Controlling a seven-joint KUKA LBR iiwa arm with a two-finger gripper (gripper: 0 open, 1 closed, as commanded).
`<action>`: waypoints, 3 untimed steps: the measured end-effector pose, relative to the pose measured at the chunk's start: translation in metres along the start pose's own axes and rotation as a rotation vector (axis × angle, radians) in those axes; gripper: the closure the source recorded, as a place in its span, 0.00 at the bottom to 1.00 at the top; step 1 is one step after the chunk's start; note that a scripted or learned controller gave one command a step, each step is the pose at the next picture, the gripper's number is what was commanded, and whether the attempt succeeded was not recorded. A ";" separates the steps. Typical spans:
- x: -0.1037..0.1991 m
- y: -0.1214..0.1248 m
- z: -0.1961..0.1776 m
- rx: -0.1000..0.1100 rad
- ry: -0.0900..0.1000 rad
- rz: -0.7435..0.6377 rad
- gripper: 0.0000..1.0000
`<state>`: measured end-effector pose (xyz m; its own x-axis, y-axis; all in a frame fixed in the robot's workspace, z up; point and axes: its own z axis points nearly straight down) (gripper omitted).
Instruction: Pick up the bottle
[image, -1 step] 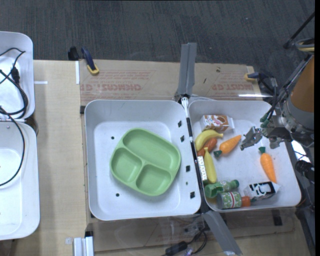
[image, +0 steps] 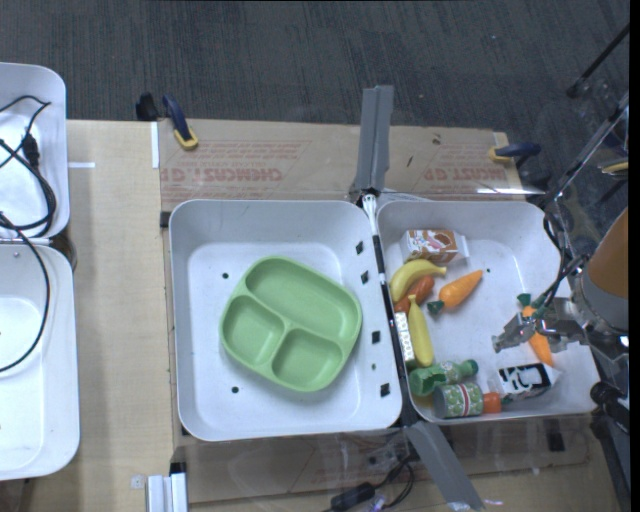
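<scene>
- Camera view shows two white bins side by side: the left bin (image: 190, 330) and the right bin (image: 500, 250).
- One green plate (image: 290, 323) with three compartments lies in the middle of the left bin; nothing sits on it.
- One arm (image: 610, 290) reaches in at the right bin's three o'clock edge.
- One gripper (image: 520, 335) hangs over the right bin toward its four o'clock side. Whether it is spread or closed I cannot tell, and nothing is visibly between its tips.
- Two bananas: one (image: 415, 274) near the bin's ten o'clock, the other (image: 420, 335) along its nine o'clock wall.
- One green bottle (image: 440, 376), the task's thing, lies on its side at the right bin's seven o'clock, just beside a round can (image: 462, 400).
- Two carrots: one (image: 460, 290) near the centre, one (image: 541, 347) just beside the gripper.
- One small box (image: 432, 245) at twelve o'clock, and one black-and-white packet (image: 525, 378) at five o'clock.
- Progress, as I judge it: the pick is not yet done. The bottle rests in the bin, apart from the gripper, which needs to travel toward seven o'clock, descend, close and lift.
</scene>
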<state>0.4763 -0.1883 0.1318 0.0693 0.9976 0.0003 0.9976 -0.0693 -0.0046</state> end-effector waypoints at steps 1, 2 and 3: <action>0.076 -0.005 0.042 -0.002 0.000 0.023 0.00; 0.059 -0.003 0.022 -0.003 0.000 0.205 0.00; 0.038 0.044 -0.078 -0.002 -0.002 0.197 0.00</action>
<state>0.5235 -0.1537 0.2099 0.2636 0.9646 -0.0022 0.9646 -0.2636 -0.0020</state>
